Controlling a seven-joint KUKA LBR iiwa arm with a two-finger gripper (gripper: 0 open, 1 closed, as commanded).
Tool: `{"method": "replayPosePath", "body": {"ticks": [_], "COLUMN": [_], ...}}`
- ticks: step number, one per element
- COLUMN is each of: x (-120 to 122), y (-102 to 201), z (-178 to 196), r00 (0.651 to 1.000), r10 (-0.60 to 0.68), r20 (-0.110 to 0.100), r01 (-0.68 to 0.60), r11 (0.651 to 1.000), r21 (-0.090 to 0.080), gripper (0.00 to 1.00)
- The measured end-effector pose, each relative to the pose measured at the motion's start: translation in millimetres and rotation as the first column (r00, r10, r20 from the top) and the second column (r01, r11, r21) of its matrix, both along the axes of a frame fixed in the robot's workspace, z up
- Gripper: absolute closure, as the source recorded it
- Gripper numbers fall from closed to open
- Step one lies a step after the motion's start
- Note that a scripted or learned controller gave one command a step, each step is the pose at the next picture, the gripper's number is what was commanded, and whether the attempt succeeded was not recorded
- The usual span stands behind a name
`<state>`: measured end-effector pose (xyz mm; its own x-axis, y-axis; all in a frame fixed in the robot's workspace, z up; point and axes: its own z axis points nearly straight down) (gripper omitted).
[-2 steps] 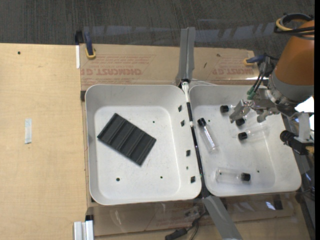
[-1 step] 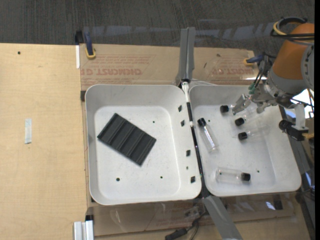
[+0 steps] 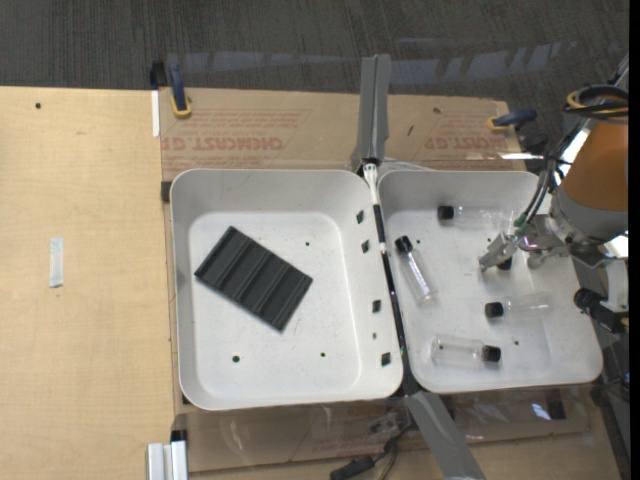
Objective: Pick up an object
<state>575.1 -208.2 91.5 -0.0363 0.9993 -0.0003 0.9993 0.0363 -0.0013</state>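
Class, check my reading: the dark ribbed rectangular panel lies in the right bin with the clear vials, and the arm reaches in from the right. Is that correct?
Not quite. The camera view shows the dark ribbed panel lying alone in the left bin. The clear vials are in the right bin, and the arm does reach in from the right.

Two white bins [image 3: 185, 298] are counted; beside the dark ribbed slab [image 3: 253, 277], four black-capped clear vials [image 3: 414, 267] are counted.
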Motion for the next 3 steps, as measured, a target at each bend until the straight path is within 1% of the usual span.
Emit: {"method": "replayPosePath", "body": {"ticks": [1,2,3], "x": [0,64,84], "y": [-1,33,87], "z": [9,82,135], "r00": [1.000,0.997,0.992], "r10": [-0.003,0.074,0.128], "r20": [0.000,-0.033,0.001], "r01": [0.003,-0.074,-0.128], "r11": [1.000,0.997,0.992], "r21": [0.000,0.005,-0.001], "gripper": [1.00,1.00,1.00]}}
